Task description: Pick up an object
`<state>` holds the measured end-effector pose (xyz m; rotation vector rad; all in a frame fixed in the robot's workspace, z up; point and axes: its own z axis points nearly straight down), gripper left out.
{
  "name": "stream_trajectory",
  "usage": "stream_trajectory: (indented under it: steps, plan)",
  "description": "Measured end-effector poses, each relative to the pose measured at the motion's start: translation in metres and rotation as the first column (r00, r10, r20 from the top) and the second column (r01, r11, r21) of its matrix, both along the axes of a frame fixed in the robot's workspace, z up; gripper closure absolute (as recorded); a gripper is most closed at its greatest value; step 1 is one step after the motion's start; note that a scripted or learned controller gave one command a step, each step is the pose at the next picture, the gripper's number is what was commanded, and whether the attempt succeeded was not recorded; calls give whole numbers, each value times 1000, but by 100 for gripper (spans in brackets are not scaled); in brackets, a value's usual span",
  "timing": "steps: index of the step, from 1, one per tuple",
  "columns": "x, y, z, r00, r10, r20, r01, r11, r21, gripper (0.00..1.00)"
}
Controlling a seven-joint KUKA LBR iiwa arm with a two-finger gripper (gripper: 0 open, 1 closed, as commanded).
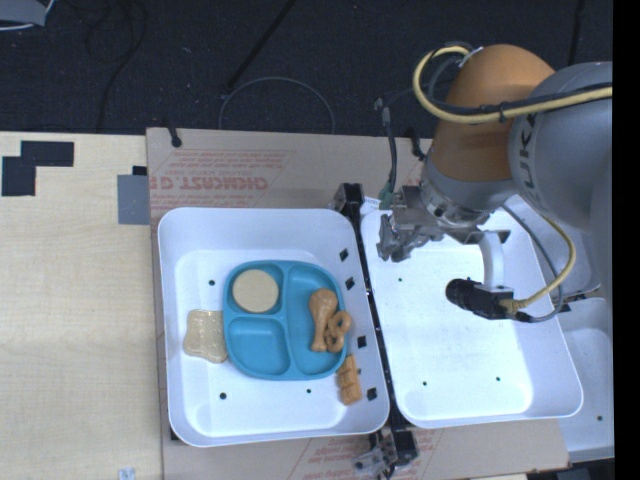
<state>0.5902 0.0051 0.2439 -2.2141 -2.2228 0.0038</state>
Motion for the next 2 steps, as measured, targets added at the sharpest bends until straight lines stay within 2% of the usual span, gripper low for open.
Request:
stream_trajectory:
  steps: [1,2]
  plan:
    - [-11,47,-16,1000,-1,-1,1,1000,-1,100]
    - [-18,105,-9,1000,1,2,-1,1000,0,100]
